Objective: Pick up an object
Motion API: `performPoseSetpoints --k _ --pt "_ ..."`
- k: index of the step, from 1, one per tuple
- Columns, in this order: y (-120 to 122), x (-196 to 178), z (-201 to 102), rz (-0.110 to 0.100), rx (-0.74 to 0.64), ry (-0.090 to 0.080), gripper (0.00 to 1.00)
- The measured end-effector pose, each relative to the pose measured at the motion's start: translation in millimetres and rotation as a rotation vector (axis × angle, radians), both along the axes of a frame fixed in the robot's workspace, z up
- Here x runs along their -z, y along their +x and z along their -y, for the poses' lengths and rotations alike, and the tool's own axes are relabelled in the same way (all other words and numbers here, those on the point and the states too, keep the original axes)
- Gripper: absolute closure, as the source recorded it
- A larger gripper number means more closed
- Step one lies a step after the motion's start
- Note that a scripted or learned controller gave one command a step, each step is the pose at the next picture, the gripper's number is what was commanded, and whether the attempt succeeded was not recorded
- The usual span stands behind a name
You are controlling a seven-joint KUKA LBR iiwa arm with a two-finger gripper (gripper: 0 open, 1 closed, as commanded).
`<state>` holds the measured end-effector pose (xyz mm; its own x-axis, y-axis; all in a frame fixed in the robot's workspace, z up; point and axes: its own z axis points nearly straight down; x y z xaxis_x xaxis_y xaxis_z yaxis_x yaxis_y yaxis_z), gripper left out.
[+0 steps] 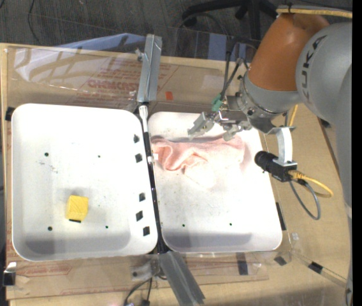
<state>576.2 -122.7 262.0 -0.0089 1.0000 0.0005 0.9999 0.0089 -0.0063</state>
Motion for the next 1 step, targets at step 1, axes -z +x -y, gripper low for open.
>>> performPoseSetpoints --k 1 --pt "-12.1 123.5 29.8 -0.001 0.040 0.000 0.00"
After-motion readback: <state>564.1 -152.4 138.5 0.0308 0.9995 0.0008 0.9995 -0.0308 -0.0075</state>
